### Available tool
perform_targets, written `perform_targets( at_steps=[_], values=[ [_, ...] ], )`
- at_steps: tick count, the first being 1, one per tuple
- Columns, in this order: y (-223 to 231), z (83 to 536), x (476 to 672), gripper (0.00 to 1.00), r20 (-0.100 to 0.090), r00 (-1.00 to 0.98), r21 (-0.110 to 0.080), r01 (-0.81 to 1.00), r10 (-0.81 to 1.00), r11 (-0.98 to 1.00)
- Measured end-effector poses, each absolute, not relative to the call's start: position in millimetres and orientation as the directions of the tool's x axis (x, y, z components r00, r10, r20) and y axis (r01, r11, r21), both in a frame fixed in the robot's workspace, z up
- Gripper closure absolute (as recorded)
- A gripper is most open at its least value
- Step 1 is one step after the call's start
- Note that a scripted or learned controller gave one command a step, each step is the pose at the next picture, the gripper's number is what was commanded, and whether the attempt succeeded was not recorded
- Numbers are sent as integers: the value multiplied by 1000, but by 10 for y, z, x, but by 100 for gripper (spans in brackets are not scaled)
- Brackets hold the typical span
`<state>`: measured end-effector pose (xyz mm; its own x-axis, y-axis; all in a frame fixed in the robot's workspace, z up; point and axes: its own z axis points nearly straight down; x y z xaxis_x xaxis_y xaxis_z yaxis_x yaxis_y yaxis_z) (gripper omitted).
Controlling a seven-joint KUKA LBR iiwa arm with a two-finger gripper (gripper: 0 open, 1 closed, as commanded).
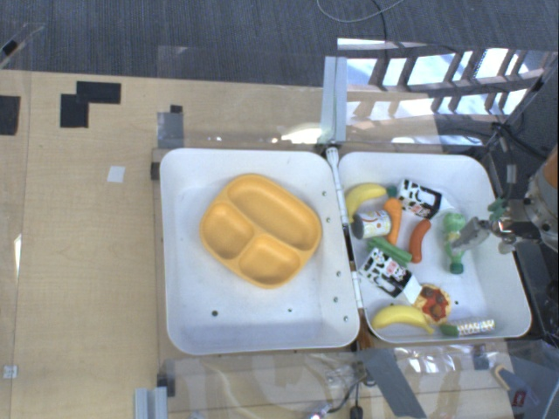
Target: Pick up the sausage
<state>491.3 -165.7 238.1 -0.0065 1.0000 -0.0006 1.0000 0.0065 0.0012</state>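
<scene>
A pale wooden table (79, 260) carries black square marks (87, 101) near its far left corner. Beyond it lies dark grey carpet (175, 16), crossed by a thin looping cable (354, 7). Bright window light reflects off a glossy panel (437, 81) at the upper right

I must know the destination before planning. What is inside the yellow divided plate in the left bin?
The yellow plate shows three compartments, all with bare yellow bottoms. It lies in the left bin. What is under the plate is covered. The sausage lies in the right bin.
</scene>
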Motion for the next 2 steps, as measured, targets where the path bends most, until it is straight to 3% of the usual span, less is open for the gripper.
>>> perform_targets(
  at_steps=[1,2],
  values=[
    [-2047,1815,5896,0,-1,-79,2,997,997,79],
    [-2060,2714,5495,0,-3,-40,5,999,999,40]
  ],
)
